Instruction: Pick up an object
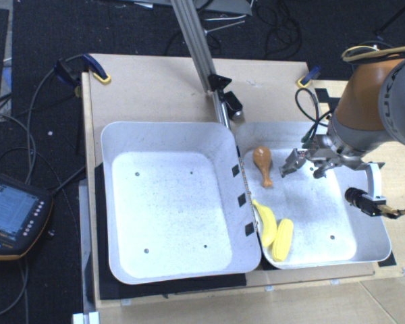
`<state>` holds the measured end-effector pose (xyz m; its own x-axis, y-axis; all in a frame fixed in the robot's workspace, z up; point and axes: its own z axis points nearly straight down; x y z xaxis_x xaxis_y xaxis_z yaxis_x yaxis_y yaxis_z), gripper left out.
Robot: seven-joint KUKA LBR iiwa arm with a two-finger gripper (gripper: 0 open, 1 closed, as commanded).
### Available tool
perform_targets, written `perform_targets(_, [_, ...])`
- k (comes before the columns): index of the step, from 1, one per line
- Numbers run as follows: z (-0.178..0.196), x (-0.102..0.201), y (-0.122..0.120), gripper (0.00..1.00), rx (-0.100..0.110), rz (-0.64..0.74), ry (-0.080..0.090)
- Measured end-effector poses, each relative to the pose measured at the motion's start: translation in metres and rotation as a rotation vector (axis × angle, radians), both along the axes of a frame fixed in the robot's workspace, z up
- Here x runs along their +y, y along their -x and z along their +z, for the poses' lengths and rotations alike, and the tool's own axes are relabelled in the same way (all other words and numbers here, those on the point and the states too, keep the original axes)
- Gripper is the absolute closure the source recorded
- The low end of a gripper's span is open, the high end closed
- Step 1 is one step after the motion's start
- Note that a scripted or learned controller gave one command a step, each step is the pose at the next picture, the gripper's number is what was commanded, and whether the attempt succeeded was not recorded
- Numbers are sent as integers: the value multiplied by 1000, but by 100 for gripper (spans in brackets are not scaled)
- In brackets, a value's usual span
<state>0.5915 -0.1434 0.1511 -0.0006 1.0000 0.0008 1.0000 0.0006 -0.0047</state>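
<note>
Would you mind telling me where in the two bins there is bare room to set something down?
The left bin is bare across its floor. In the right bin, free floor lies right of the bananas, toward the near-right corner. It is crowded at the far-left, where the drumstick toy lies by the gripper.

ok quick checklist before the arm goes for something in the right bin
1. Objects are in the right bin: ok, a brown wooden pestle and yellow bananas.
2. Gripper is over the right bin: ok, near its upper part.
3. Gripper free of objects: ok, nothing shows between the jaws.
4. Nearest target: ok, the pestle lies just to the camera's left of the gripper, apart from it.
5. Bananas clear of the bin wall: not ok, they lie against the left edge.
6. Jaw opening wide enough: cannot tell.
</note>
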Motion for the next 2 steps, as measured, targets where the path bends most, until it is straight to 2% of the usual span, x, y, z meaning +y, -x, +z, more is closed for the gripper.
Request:
perform_targets(1, [-53,0,1,0,0,0,0])
perform_targets(2, [-40,0,0,100,-5,0,1])
